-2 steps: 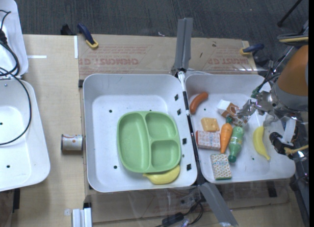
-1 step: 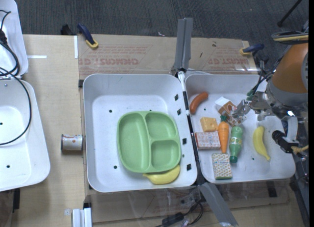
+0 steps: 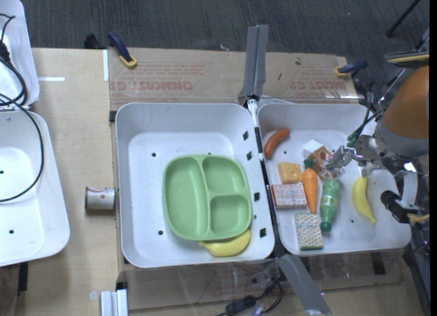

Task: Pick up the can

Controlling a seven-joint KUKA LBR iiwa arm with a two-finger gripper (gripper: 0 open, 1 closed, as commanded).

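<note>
1. Can lies on its side on the desk, just left of the left bin, outside both bins.
2. Claw is low in the right bin, among carrot, bottle and other food; can't tell its state.
3. Nothing done, I judge: claw well apart from can. Reach, grasp and lift all remain.

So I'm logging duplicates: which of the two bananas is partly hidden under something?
The banana in the left bin, tucked under the green divided plate's front edge. The other banana lies in full view in the right bin.
</note>
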